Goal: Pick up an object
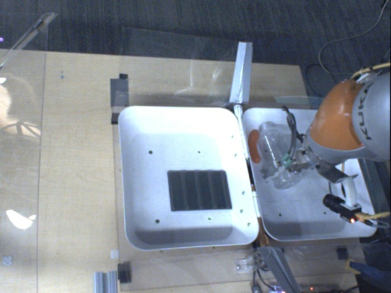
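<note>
The pale wooden bench (73, 182) carries two white bins. In the right bin (305, 218) lies a clear plastic cup (278, 154) on its side, beside something orange-red (254, 146). My gripper (292, 161) hovers at the cup (whether it grips, I cannot tell). The cup looks light, slippery, crushable; I'd pinch its rim.

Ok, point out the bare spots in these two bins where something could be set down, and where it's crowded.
Left bin: bare white floor all around the dark ribbed block, widest along the far edge and left wall. Right bin: a bare strip along the near edge. Its far half is crowded: the clear plastic object, the orange item by the dividing wall, and the arm overhead.
</note>
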`<state>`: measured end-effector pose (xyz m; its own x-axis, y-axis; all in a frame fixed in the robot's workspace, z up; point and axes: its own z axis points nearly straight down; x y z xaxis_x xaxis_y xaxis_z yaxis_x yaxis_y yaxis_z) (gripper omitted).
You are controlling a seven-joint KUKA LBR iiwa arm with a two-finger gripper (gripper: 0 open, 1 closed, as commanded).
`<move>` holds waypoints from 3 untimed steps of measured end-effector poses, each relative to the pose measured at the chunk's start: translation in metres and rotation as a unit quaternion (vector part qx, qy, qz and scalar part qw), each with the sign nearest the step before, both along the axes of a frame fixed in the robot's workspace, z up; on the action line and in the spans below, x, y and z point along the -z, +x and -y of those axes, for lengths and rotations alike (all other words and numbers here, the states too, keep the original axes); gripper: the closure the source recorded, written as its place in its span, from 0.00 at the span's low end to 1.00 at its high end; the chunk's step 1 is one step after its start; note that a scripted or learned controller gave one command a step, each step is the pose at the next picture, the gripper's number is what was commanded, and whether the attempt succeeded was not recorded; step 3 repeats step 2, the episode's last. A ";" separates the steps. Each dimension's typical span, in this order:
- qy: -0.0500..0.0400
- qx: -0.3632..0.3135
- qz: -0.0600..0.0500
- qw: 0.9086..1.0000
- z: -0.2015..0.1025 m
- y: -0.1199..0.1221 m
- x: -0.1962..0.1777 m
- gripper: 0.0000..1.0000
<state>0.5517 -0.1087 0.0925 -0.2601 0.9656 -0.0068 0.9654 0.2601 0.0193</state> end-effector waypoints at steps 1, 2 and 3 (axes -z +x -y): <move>0.001 0.000 0.002 1.000 -0.001 0.002 -0.011 1.00; 0.001 0.046 -0.007 0.999 -0.052 0.021 -0.093 1.00; 0.001 0.046 -0.007 0.999 -0.052 0.021 -0.093 1.00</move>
